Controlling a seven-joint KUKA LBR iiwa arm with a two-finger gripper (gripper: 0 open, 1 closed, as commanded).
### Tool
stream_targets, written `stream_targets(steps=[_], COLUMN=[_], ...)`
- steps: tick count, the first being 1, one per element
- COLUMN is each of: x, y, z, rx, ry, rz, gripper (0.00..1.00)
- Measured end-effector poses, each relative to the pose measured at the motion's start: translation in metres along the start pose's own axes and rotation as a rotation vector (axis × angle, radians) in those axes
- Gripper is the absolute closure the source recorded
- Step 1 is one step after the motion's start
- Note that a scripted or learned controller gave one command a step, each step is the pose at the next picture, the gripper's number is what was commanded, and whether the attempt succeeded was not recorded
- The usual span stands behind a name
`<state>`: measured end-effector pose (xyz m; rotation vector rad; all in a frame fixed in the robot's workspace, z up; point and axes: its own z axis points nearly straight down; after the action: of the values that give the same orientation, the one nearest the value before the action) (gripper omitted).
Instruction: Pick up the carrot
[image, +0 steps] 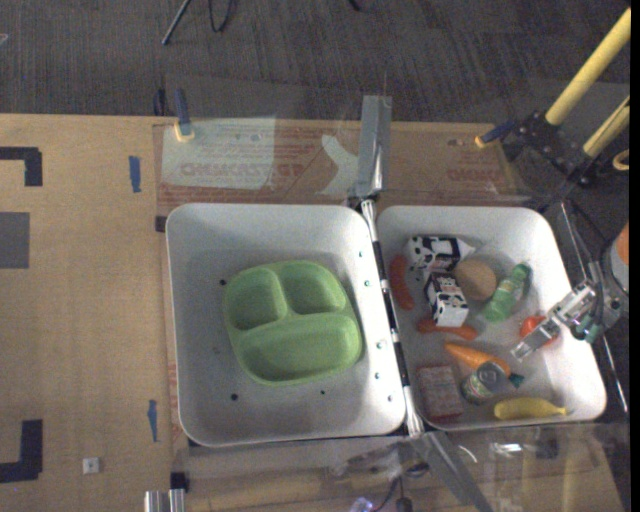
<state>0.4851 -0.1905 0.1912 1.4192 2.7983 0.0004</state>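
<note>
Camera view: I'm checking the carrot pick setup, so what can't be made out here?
- Gripper: too small and blurred to judge its finger state.
- Orange item at the gripper: partly covered, identity unclear.
- Carrot: its leafy end blurs into the can.
- Arm: cut off by the right edge.

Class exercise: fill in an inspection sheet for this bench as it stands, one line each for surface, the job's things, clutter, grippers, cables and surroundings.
Surface: brown bench bearing two white bins; left bin holds a green divided plate.
Job's things: carrot lies in the right bin, orange, pointing up-left, beside a can.
Clutter: two cow-patterned cartons, a brown round item, green bottle, banana, sausage, a pinkish packet.
Grippers: gripper low over the right bin's right side, right of the carrot; whether the jaws are open cannot be told.
Cables: dark cables on the floor at the top.
Surroundings: blue tape marks, yellow poles top right.
</note>
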Motion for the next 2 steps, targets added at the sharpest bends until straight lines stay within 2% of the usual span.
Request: stream_targets(steps=[1,2], x=[0.064,0.045], y=[0.043,0.027], z=[0.086,0.080], rx=[-0.005,-0.001], ry=[-0.002,0.000], rz=[-0.006,-0.373], gripper=[0.00,0.00])
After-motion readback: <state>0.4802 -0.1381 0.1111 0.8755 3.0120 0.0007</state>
